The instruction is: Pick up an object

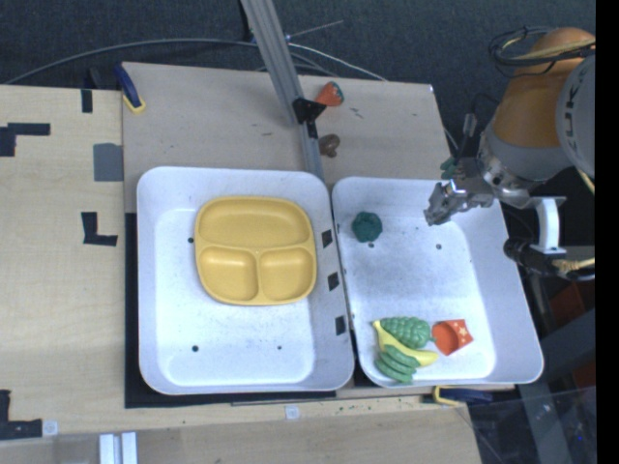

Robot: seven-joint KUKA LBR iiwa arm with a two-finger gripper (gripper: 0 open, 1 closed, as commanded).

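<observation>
The right bin (484, 278) holds a dark green round object (367, 226) near its back left corner. At its front lie a green bumpy toy (406, 332), a yellow banana-like piece (414, 354), a green pod-shaped toy (395, 364) and a red-orange toy (451, 336), all close together. My gripper (440, 206) hangs over the back right part of this bin, right of the dark green object and apart from it. Nothing shows between its fingers.
The left bin (160, 288) carries a yellow divided plate (256, 249). A grey pole (276, 46) rises from a clamp behind the bins, beside a small orange item (331, 93) and a brown one (330, 145) on the bench.
</observation>
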